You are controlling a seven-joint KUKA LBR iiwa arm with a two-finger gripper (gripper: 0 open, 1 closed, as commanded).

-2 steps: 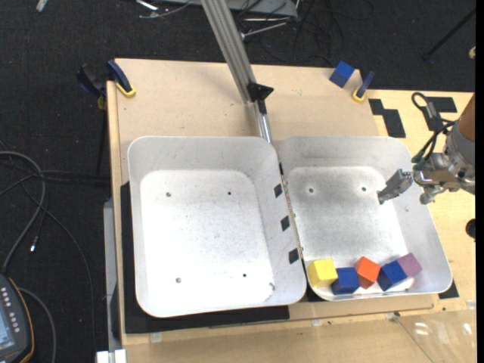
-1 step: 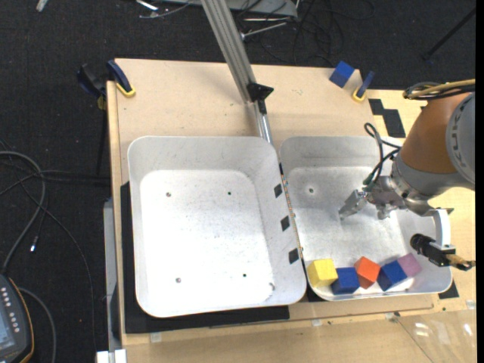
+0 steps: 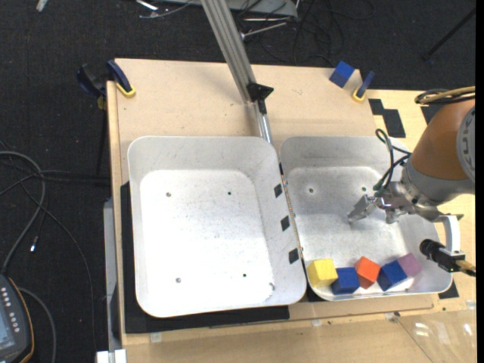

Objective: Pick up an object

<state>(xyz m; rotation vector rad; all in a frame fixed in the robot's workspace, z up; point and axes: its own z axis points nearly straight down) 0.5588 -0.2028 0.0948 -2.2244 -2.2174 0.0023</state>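
Observation:
My gripper (image 3: pixel 372 212) hangs over the middle of the right bin (image 3: pixel 333 165), reaching in from the right under the orange wrist band. Its fingers (image 3: pixel 357 213) are spread open with nothing between them. Along the right bin's front edge lies a row of blocks: a yellow block (image 3: pixel 322 271), a blue block (image 3: pixel 346 280), an orange block (image 3: pixel 367 270), a second blue block (image 3: pixel 392 275) and a purple block (image 3: pixel 409 264). The gripper stands behind that row, apart from every block.
The left bin (image 3: pixel 200 225) sits beside the right one. A blue block (image 3: pixel 342 72) rests on the bench at the back right near a clamp. A slanted metal pole (image 3: pixel 231 40) runs down to the gap between the bins.

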